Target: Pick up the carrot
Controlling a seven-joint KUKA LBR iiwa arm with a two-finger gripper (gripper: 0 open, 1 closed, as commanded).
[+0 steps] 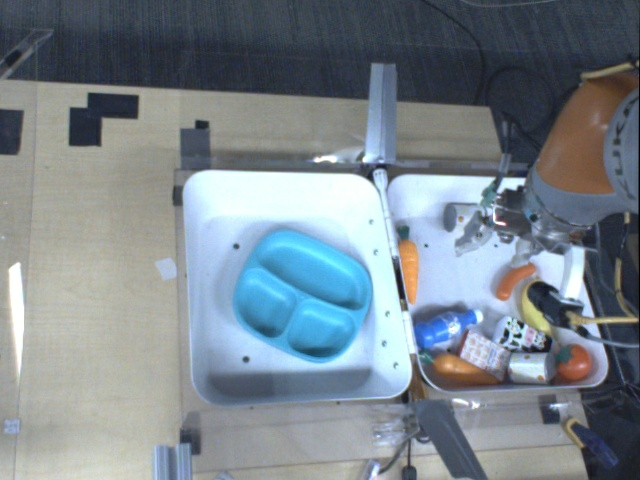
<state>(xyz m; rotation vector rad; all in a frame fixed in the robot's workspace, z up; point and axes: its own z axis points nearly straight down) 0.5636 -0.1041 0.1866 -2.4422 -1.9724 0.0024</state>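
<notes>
In the right bin (440,193) | gripper (468,230) spread, gripping nothing; well apart from carrot (408,264) by the left wall | step: approach; next: move left, descend over it

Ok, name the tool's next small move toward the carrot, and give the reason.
Probably slide left and a little toward the camera. The tool sits over bare floor in the upper part of the right bin, while the carrot lies against that bin's left wall, apart from the tool and untouched.
</notes>
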